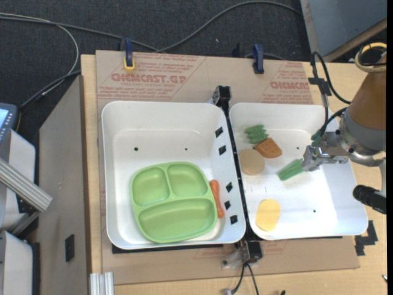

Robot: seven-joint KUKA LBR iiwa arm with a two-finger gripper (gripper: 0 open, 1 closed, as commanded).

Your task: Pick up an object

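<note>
My gripper (309, 160) hangs over the right bin (344, 223), near its right side. It is shut on the right end of a green oblong piece (290, 170), which sticks out down and to the left from between the fingers. To the left of it in the same bin lie a leafy green toy (255, 132), an orange wedge (268, 148), a tan round disc (251, 161) and a yellow piece (268, 214).
The left bin (116, 165) holds a green divided plate (174, 201) with an orange carrot (217, 198) along its right edge. A black divider (231, 165) separates the bins. Clamps sit on the cardboard's back edge, and cables run behind.
</note>
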